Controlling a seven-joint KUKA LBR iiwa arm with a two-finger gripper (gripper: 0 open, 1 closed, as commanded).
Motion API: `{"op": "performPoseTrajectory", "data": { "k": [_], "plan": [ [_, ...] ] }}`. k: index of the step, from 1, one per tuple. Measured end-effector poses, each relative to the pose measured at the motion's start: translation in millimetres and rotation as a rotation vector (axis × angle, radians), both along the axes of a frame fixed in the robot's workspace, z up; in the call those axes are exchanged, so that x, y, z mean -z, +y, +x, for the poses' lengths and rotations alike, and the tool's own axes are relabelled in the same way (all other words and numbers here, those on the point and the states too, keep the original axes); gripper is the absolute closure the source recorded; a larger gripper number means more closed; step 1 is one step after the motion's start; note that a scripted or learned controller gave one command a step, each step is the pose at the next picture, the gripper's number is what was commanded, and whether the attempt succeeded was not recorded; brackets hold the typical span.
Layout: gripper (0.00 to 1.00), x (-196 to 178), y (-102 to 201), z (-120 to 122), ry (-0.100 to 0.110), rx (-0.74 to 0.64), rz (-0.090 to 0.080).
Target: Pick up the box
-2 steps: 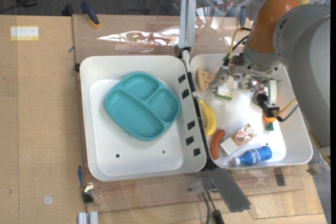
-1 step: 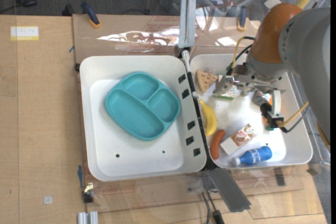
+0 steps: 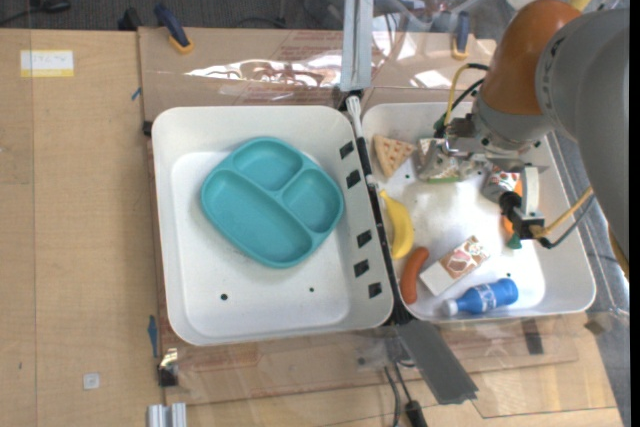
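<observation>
The box (image 3: 457, 264) is a small white carton with a red-brown print. It lies flat near the front of the right bin (image 3: 570, 265), between a red sausage (image 3: 413, 274) and a blue bottle (image 3: 485, 297). My gripper (image 3: 443, 161) hangs over the back half of the same bin, under the orange wrist band, well behind the box and not touching it. Nothing shows between its tips.
A toast slice (image 3: 392, 154) and a banana (image 3: 399, 224) lie along the right bin's left wall. A small printed packet (image 3: 506, 183) and an orange piece (image 3: 512, 226) sit right of the gripper. The left bin (image 3: 190, 305) holds a teal divided plate (image 3: 272, 200).
</observation>
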State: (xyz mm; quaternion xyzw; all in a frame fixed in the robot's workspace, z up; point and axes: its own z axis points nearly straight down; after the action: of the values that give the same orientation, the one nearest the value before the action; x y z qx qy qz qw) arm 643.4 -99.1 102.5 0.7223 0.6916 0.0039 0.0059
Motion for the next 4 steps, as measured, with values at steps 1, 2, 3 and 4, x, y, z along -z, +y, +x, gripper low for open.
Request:
{"op": "performPoseTrajectory", "data": {
  "k": [1,2,3,4],
  "plan": [
    [1.00,-87,118,24,0.011,-0.001,0.004],
    [1.00,-56,164,-19,-0.007,0.029,0.001],
    [1.00,-62,200,-19,0.017,0.031,0.004],
    [1.00,-67,281,-48,0.018,0.027,0.004]
  ]
}}
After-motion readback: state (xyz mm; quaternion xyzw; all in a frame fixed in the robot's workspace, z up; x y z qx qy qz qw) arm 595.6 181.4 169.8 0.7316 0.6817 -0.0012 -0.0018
